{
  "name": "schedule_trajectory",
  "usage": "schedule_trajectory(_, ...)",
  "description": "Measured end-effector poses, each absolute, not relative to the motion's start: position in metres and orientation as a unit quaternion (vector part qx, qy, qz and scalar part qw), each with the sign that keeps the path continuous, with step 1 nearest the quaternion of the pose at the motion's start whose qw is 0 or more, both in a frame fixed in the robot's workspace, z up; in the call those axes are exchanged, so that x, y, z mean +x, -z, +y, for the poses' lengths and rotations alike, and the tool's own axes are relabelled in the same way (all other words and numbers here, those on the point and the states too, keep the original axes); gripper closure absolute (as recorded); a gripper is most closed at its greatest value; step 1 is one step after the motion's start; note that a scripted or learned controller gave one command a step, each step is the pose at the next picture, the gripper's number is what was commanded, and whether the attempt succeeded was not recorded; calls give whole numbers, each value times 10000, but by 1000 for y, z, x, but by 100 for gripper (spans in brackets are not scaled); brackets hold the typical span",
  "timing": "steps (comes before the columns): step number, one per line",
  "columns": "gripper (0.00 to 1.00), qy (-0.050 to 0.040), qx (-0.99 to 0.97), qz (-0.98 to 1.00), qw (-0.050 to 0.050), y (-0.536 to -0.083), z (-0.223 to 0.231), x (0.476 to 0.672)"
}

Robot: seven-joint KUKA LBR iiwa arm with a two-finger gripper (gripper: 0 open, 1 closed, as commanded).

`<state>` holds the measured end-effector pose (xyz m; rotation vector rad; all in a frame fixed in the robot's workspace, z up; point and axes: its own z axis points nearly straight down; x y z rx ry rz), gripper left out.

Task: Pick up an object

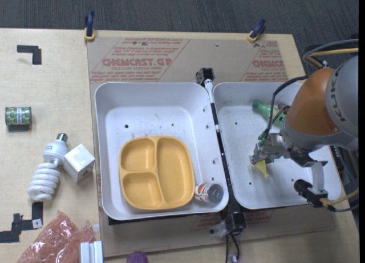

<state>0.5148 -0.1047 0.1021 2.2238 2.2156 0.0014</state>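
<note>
My gripper (260,158) is low in the right bin (242,190), near its middle, reaching in from the right under the orange-banded wrist (311,110). A small yellow object (263,169) lies on the bin floor right at the gripper's tip, partly hidden by it; whether it is held cannot be made out. A green object (264,107) lies at the back of the same bin, partly covered by the arm and its cables. In the left bin (108,142) rests a yellow divided plate (155,172), with a small orange-and-grey container (209,193) lying at its front right corner.
Outside the bins, on the bench to the left, are a white spiral light bulb (47,173), a white cube (79,162), a small green can (17,116) and a pink crumpled bag (54,239). A black divider rod (215,122) runs between the bins.
</note>
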Motion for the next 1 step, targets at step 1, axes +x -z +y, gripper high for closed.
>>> schedule_trajectory(1,100,-1,7072,7071,5,-192,-87,485)
